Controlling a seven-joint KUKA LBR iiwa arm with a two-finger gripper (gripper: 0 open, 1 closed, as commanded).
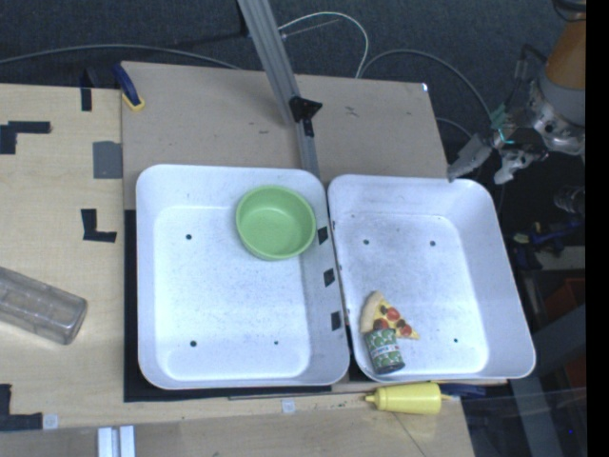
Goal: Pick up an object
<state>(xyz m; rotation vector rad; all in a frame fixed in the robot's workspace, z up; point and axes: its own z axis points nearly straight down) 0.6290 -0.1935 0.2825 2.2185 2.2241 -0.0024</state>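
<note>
A green bowl (276,222) sits upright in the left bin (162,350), near its far right corner, close to the wall it shares with the right bin (495,284). In the right bin's near left corner lie a pizza slice (385,314) and a small green can (385,350) on its side, touching each other.
</note>
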